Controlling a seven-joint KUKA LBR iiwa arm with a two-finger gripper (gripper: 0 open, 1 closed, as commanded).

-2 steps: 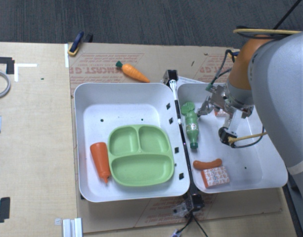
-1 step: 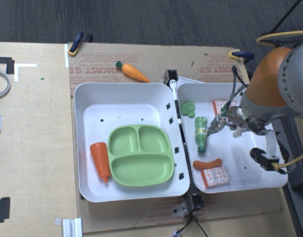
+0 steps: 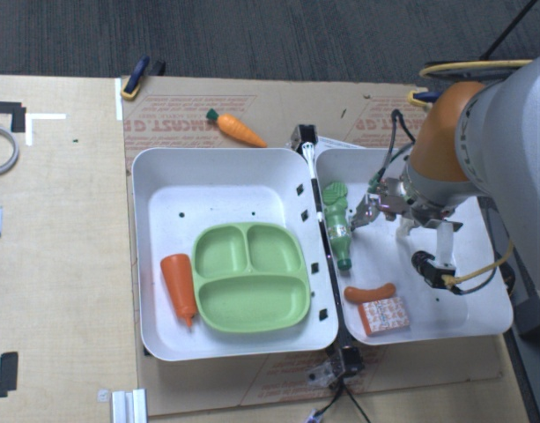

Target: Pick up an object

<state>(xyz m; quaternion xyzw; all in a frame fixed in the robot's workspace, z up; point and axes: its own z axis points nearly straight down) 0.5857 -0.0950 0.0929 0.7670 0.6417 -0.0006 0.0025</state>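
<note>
While my tool point(image 3: 368, 211) hangs low in the right bin point(image 3: 481, 315), just right of the green bottle point(image 3: 338, 223) along the bin's left wall, I cannot tell its state; I should centre over the bottle's body, clear of the wall, then close.

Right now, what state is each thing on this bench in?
Green bottle: lying on its side in the right bin, against the wall between the bins.
Green plate: flat in the left bin, compartments bare.
Orange carrot: lying beside the plate.
Small carrot: lying outside the bins.
Sausage: lying flat.
Gripper: beside the bottle.
</note>
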